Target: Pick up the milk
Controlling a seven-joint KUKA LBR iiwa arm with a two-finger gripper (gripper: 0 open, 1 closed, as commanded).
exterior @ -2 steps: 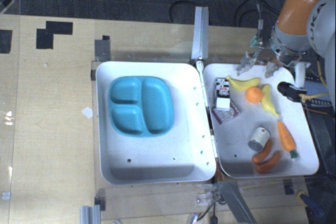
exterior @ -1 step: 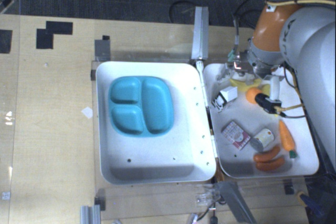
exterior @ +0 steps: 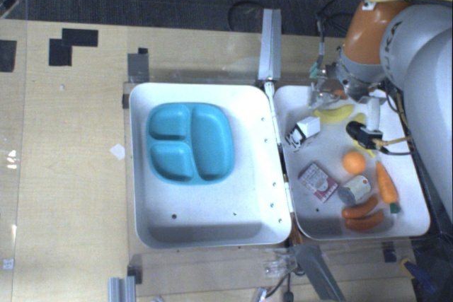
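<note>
Lying on its side, as best I can judge, the small white milk carton with dark print (exterior: pixel 305 130) sits in the upper left part of the right shallow white bin (exterior: pixel 315 217), close to the wall shared with the left bin (exterior: pixel 212 212). I expect it to be light and fairly stiff along its edges, but its flat panels would cave under a hard squeeze and its coated skin may be slippery. A moderate hold across the narrow body, on two opposite flat faces, seems best to me. My pincer (exterior: pixel 324 90) hangs at the back of this bin, just above the carton in the view and apart from it. I cannot tell whether it is released or clenched, and nothing shows in its hold. A yellow banana (exterior: pixel 334 112) lies just beside the carton toward my wrist and could be nudged or caught as I come down. The bin wall on the other side leaves little room there. Farther forward and well apart are a round orange fruit (exterior: pixel 354 163), a pink flat packet (exterior: pixel 317 180), a grey can (exterior: pixel 356 187), an orange carrot (exterior: pixel 386 184) and reddish-brown sausages (exterior: pixel 362 216). A blue divided plastic plate (exterior: pixel 191 141) rests in the left bin, out of my way.
</note>
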